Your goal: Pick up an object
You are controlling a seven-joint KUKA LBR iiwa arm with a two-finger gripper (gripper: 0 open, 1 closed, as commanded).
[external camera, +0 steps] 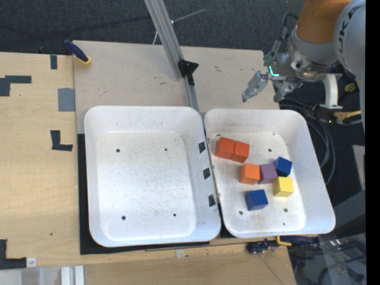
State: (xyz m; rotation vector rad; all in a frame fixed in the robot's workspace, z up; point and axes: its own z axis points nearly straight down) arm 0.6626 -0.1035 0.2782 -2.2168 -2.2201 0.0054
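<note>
Gripper [256,88] above the table [136,70], beyond the right bin [314,159]; open or clenched, impossible to tell. In that bin: orange blocks [231,149], purple cube [269,172], blue cubes [256,199], yellow cube [284,186].

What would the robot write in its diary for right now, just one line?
phase: before pick | gripper: above bench behind right bin, holding nothing | blocks: all six in right bin | left bin: beside it

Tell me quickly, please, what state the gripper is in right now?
Gripper: it hangs above the bench behind the right bin, with nothing between its fingers; open or shut cannot be told.
</note>
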